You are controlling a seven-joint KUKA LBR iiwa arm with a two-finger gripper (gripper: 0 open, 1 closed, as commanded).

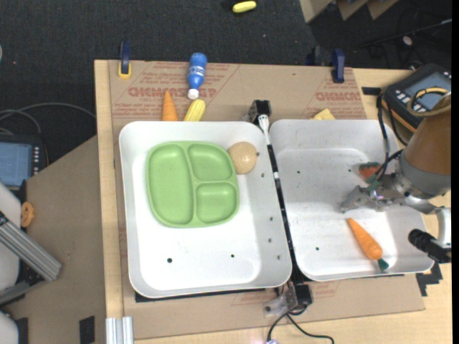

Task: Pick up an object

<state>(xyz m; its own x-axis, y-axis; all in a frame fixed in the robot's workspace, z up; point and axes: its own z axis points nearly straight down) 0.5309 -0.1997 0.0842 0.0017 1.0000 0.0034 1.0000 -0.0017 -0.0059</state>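
Note:
An orange toy carrot (366, 240) with a green tip lies in the right bin (315, 242), near its front right. My gripper (361, 196) hangs low over the right bin, just above and to the left of the carrot's upper end, and the arm comes in from the right. A small red and green object (368, 169) lies just behind the gripper. In the left bin (186, 264) sits a green divided plate (192, 183), with a beige round object (244, 157) at its upper right corner.
Behind the left bin, on the bench, lie a blue and white bottle (196, 74), a small orange carrot (168, 108) and a yellow corn piece (194, 110). A yellow scrap (324, 115) sits behind the right bin. Clamps hold the bench's back edge.

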